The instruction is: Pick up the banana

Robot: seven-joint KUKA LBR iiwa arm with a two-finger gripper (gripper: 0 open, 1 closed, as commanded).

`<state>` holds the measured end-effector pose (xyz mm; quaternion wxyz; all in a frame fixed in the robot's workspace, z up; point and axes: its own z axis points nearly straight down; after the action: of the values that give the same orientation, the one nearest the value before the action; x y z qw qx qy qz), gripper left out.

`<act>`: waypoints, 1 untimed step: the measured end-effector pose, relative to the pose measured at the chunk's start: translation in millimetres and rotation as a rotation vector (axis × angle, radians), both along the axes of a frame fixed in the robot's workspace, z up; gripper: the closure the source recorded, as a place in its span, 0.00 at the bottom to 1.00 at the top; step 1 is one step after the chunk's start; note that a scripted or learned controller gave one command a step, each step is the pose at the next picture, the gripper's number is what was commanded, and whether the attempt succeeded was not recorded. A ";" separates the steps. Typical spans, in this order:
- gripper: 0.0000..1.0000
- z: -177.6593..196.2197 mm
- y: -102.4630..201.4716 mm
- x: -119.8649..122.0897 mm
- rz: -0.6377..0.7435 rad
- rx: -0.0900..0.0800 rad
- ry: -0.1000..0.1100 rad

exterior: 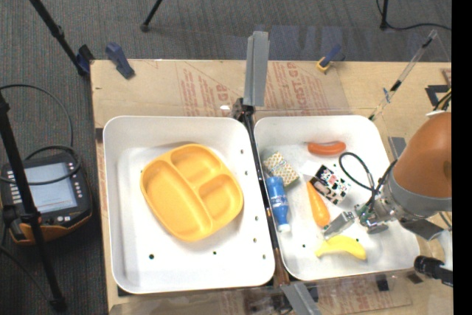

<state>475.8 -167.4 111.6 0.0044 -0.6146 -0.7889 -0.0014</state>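
Gripper (341, 224) fingers are seen just above the banana (341, 248), apparently spread a little, with nothing caught between them. From the gripper, the banana lies directly toward the front wall of the right bin (369, 125), close beneath the fingertips; whether contact is made cannot be told. Its long axis runs roughly left to right, slightly bowed.

Taken from the left: the left bin (118, 158) is occupied by a yellow tray (192, 192). In the right bin, a blue bottle (277, 201) lies by the left wall, then a carrot (318, 209) just left of the gripper, with a sausage (327, 147) well behind. Bare white floor is seen on the banana's front and right sides, so a short descent is judged enough.
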 end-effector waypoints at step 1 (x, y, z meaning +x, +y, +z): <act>0.00 29.0 11.5 1.8 -0.177 -0.007 0.000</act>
<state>477.6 -155.9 140.5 0.0022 -0.6821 -0.7313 0.0008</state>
